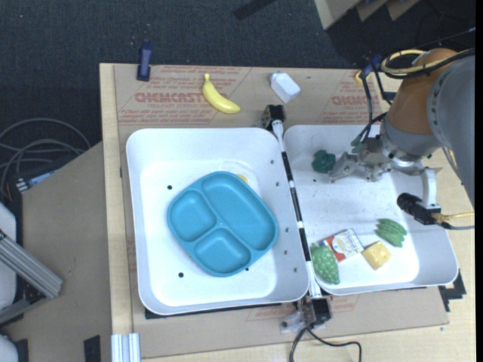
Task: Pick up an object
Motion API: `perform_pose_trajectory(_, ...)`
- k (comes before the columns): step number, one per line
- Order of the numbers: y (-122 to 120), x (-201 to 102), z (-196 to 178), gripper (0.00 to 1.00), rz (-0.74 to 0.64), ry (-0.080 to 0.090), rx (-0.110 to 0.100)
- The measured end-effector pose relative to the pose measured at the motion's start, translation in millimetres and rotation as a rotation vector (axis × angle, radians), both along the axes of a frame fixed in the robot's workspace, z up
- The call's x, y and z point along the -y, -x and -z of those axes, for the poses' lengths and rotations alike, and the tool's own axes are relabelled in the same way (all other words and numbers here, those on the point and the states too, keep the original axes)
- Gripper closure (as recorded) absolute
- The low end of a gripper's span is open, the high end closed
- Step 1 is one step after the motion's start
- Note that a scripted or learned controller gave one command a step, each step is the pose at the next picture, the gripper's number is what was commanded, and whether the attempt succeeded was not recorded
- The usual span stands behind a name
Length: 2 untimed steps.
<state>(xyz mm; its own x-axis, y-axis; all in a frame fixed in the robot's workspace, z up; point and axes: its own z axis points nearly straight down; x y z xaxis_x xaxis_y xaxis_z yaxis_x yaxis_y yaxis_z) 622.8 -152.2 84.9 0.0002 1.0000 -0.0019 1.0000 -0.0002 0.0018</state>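
Gripper (355, 164) low in far part of right bin (434, 266), reaching in from right; how far open, and whether anything held, cannot tell. Dark green toy (324, 161) just left of gripper, near or touching, likely the target given the approach. Other candidates grouped at near side: green bunch (326, 263), red-and-white packet (345, 243), yellow block (376, 256), leafy green piece (392, 231), well apart from gripper. Left bin (147, 225) carrying blue divided tray (220, 222). Banana (219, 96) and white block (285, 87) outside, on far table (113, 202). Pick judged not yet made.
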Motion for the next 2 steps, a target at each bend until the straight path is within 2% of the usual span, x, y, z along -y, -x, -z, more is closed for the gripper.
perform_pose_trajectory(1,-44.4,-62.2,-0.2,0.00,-0.003,-0.002,0.001)
perform_pose_trajectory(2,-44.6,-61.0,-10.9,1.00,-0.002,0.000,0.001)
